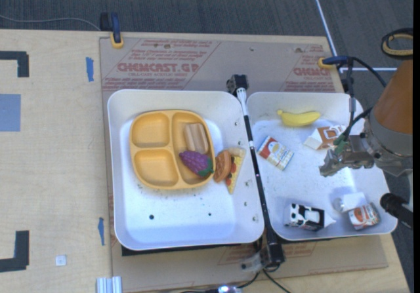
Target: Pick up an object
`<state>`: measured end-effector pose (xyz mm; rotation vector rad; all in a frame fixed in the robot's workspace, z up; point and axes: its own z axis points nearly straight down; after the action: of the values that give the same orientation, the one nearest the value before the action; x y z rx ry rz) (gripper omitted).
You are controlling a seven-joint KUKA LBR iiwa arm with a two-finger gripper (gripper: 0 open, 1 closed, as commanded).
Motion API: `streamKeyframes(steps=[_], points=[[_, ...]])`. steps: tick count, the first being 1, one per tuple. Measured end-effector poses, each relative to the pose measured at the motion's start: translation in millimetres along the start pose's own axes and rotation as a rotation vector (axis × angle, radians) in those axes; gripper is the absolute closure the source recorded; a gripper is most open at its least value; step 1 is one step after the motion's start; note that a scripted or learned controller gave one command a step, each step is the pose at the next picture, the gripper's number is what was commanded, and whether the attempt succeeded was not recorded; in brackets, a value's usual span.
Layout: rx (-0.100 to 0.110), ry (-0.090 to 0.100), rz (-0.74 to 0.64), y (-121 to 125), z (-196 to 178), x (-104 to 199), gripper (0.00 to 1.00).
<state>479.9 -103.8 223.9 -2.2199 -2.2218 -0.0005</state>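
Right bin (367, 233) holds a yellow banana (298, 117), a small white-orange carton (275, 153), a black-white cow-print box (305, 217), and a white-red packet (357, 212). Gripper (336, 166) hangs at the frame's right-centre, above the bin floor; its grip state can't be made out. Packet lies just below-right of it, carton to its left, banana upper-left.

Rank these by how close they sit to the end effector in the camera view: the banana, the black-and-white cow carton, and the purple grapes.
Measured from the end effector, above the right bin:
1. Black-and-white cow carton, near the right bin's front edge.
2. Banana, at the right bin's back, only a little farther.
3. Purple grapes, plainly farthest, in the yellow divided plate in the left bin.
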Motion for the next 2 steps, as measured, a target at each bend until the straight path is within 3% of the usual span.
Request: streamKeyframes(steps=[1,2], points=[[0.0,0.0,0.0,0.0,-0.1,-0.3,0.0],[-0.004,-0.003,-0.001,129.1,90.0,-34.2,0.0]])
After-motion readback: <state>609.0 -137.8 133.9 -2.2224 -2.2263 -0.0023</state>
